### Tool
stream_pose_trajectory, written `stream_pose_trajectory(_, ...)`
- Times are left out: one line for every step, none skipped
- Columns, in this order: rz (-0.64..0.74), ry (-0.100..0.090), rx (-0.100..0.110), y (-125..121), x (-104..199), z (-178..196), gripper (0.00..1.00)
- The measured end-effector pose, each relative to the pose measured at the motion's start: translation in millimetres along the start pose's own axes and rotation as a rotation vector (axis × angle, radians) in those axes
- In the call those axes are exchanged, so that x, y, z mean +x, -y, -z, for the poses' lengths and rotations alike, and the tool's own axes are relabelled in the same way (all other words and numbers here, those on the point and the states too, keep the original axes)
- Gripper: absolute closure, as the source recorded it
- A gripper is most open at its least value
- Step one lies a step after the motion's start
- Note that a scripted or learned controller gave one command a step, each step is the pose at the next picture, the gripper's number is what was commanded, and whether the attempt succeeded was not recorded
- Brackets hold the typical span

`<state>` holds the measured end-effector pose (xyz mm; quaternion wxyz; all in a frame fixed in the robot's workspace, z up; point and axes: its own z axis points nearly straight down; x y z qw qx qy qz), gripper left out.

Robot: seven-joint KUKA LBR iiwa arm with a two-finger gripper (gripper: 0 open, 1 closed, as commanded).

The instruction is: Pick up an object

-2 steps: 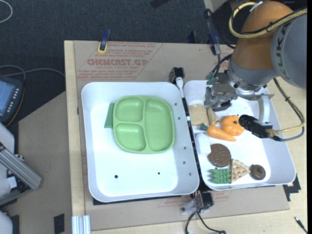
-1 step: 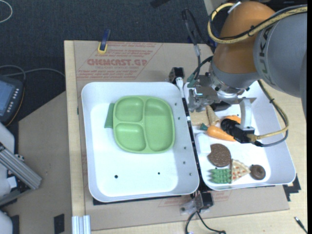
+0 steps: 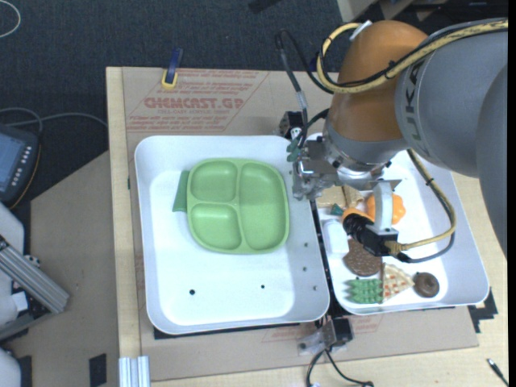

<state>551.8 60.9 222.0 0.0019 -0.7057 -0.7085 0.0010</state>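
arm parked over the right bin, jaws hidden

so the grey arm (image 3: 451,87) with its orange band comes in from the right and sits low over the right bin (image 3: 472,276) — the wrist blocks the view, so i can't tell how the jaws stand. the left bin (image 3: 161,240) holds a green divided plate (image 3: 238,204), lying flat toward its far half. in the right bin, near the front, there's a brown round piece (image 3: 362,260), a green toy bit (image 3: 363,291), a pizza-slice-looking thing (image 3: 396,280) and a small brown round thing (image 3: 426,284) — all close together. something orange (image 3: 395,206) sits just beside the wrist. both bins rest on a cardboard-covered table (image 3: 201,95).
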Motion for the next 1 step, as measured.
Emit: stream_pose_trajectory(-0.002, 0.001, -0.007, -20.0, -4.7, 4.5, 1.00)
